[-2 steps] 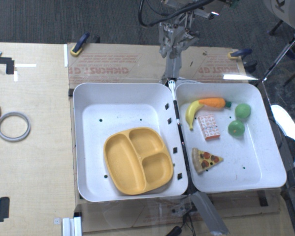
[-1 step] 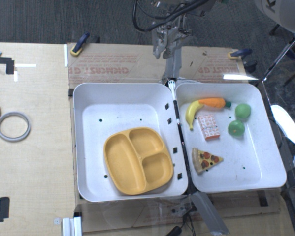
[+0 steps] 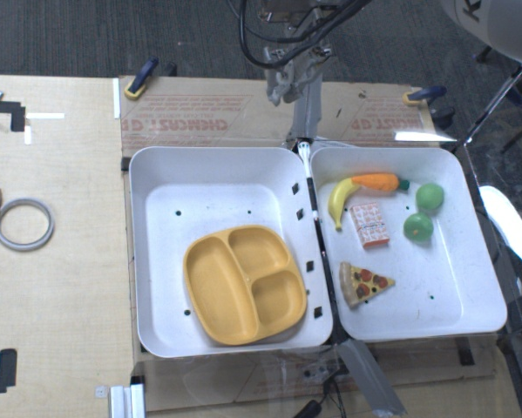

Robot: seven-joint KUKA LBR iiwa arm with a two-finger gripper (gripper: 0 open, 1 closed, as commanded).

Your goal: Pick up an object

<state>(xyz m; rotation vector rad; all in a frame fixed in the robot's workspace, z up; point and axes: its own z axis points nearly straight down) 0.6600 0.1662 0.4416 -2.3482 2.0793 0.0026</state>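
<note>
Six objects [image 3: 366, 225] below hand [image 3: 306, 111].

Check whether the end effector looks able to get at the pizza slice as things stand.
Probably yes. The pizza slice lies alone in the right bin, apart from the other items, with nothing over it; the end effector hangs above the bins' far edge.

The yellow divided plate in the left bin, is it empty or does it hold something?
Empty. The yellow divided plate lies flat in the left bin, and all three compartments show only bare yellow surface.

Plate [image 3: 243, 284] in left bin [image 3: 156, 181] (food right)
</note>
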